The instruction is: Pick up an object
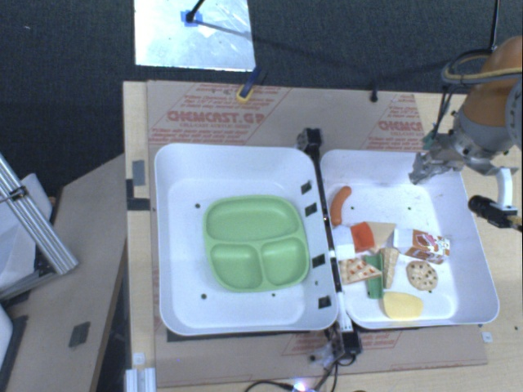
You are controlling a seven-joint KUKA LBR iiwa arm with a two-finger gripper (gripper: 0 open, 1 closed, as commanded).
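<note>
Two shallow white bins are seen side by side on the counter (139, 243), a left bin (176, 178) and a right bin (470, 256), joined along a dark central divider (323, 227). A green compartment tray (255, 242), divided into one long section and two smaller ones, is set in the middle of the left bin. The objects for picking are gathered in the right bin, toward its near edge and the divider: an orange sausage-shaped piece (339, 205) lies just beside the divider; an orange-red block (362, 236) and a tan wedge (381, 232) are placed below it; a cracker-like square (356, 269), a green strip (375, 278) and a pale slice (390, 266) are clustered together, touching or overlapping; a round cookie (422, 275) and a printed red and white packet (430, 245) lie nearer the bin's right wall; a yellow rounded piece (403, 305) is found at the near edge. The grey arm with its orange band (490, 96) is entered from the right edge of the counter, and the gripper (428, 164) is positioned over the far right corner of the right bin, well apart from the objects. Nothing is seen between the fingers; whether they are wide or narrow cannot be told from this view. A reflective panel (194, 23) lies beyond the far edge of the counter.
</note>
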